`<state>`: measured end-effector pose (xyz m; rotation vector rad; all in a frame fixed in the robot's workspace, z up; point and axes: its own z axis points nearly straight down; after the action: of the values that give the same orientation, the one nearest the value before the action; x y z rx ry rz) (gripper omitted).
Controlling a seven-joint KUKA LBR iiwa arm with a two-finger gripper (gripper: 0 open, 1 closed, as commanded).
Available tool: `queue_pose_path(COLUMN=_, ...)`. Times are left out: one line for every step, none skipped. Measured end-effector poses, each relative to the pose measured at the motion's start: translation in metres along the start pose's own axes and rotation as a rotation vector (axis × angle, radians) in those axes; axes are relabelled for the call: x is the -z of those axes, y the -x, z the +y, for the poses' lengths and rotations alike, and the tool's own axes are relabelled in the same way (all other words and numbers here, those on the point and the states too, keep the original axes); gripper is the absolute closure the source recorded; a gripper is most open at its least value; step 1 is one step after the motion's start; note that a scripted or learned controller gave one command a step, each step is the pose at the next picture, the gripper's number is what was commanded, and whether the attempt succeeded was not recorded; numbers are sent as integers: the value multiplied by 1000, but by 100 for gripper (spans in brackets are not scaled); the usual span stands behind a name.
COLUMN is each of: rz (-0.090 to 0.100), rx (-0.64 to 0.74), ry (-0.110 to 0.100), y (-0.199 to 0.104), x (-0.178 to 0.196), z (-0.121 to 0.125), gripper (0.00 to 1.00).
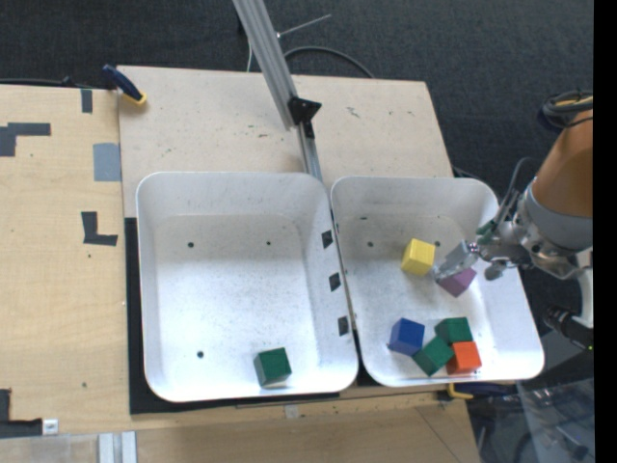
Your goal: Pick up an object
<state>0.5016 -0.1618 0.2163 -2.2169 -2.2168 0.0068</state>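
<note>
2 smooth white plastic-looking bins sit on a scuffed, matt pale wood bench beneath a brushed-metal rail, holding matt coloured blocks.

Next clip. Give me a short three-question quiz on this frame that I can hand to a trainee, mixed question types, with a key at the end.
1. True or false: the left bin holds one dark green block.
2. Which block lies nearest the gripper? A) the blue block B) the purple block C) the orange block
3. Fill in: the yellow block lies in the ____ bin.

Key
1. True: it sits near that bin's front wall.
2. B: the purple block is right at the gripper, in the right bin; a grasp cannot be confirmed.
3. Right.
</note>
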Motion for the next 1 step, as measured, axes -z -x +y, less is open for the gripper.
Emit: queue_pose_path(rz=0, rx=1, ry=1, y=-4, x=-51, z=9, gripper=0)
